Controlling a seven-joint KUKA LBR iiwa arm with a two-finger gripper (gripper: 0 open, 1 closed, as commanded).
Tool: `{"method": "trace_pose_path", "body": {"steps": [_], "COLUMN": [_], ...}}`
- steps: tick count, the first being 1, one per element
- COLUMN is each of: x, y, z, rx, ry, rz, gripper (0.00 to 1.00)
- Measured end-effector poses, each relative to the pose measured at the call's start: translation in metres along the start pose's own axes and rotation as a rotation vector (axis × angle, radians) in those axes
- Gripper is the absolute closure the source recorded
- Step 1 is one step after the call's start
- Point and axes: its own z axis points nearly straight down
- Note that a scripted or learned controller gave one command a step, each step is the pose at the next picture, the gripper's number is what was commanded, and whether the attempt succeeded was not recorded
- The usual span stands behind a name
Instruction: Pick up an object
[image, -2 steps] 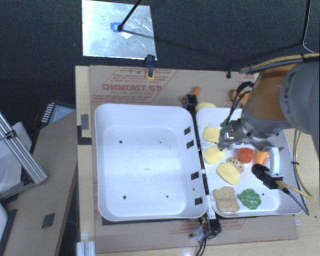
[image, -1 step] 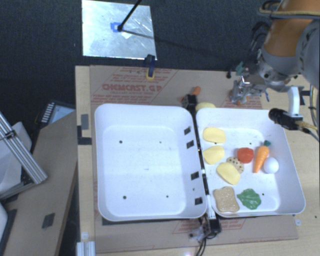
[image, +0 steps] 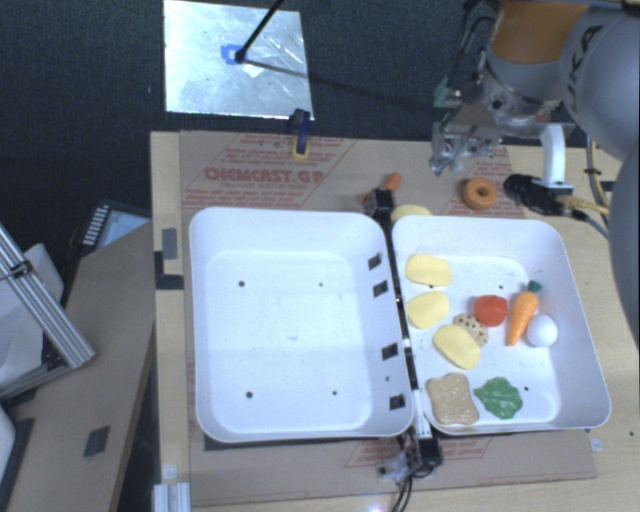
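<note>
Toy food fills the right bin (image: 570, 300): three yellow pieces, a tomato (image: 490, 309), a carrot (image: 521, 314), a white egg (image: 541, 331), a slice of bread (image: 452, 398) and a green leafy piece (image: 499, 397). Beyond that bin's far rim, a doughnut (image: 480, 193) lies on the table (image: 330, 165), and the gripper (image: 455, 158) hangs just beside it. Its state I cannot tell.

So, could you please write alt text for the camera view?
The pincer hangs above the bench behind the right bin, which holds toy food including a carrot, tomato and egg. A doughnut lies on the bench.
</note>
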Motion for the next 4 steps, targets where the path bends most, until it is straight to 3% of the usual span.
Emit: {"method": "trace_pose_path", "body": {"steps": [1,2,3,4], "x": [0.097,0.165,0.219,0.233], "y": [-0.001,-0.010,-0.004,0.002], "z": [-0.011,-0.064,-0.132,-0.157], "rx": [0.005,0.001,-0.001,0.003], "ry": [0.002,0.003,0.003,0.001], "rz": [-0.003,-0.002,0.001,0.005], "gripper": [1.00,1.00,1.00,1.00]}}
